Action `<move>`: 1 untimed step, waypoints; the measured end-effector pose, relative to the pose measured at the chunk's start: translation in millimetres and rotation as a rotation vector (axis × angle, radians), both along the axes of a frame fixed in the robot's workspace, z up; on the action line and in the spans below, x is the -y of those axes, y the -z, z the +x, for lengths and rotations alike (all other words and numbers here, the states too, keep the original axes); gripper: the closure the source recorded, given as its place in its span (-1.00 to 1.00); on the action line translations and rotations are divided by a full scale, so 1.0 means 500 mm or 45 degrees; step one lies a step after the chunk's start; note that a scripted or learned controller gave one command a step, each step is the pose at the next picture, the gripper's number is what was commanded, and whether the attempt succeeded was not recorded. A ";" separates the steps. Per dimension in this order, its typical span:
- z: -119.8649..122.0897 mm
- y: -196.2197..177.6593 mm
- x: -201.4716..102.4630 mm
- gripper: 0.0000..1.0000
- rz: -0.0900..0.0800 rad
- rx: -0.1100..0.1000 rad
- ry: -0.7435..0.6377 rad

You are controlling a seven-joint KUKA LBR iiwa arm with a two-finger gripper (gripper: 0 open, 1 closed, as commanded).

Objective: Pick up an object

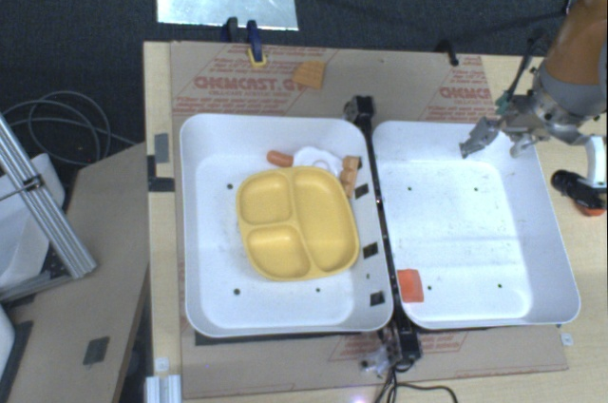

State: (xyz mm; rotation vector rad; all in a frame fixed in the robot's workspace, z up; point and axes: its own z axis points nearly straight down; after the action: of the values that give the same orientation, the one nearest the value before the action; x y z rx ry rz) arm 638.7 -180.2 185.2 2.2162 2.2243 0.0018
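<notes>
In the left bin (204, 230) lies a yellow divided plate (295, 224), flat on the floor of the bin; it looks like stiff, light plastic, smooth and likely slippery, so I judge its raised rim the only place to pinch it. Just behind it sit a small orange sausage-shaped piece (279, 159), a white object (319, 160) partly hidden by the plate, and a little tan block (351, 170) near the dividing wall. These small ones look light and easy to close on across their short width. In the right bin (532, 230) a small orange-red block (409, 285) rests near the front left corner, well apart from everything else; it seems rigid and light, the cleanest pick. My hand (501, 135) hangs over the right bin's far edge, fingers spread apart, with nothing between them.
</notes>
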 end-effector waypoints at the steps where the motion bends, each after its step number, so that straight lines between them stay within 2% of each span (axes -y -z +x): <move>1: 0.002 -0.023 0.000 1.00 -0.001 0.006 -0.004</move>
State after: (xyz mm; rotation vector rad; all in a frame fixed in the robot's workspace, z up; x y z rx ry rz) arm 639.8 -180.2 196.8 2.2101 2.2252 0.0060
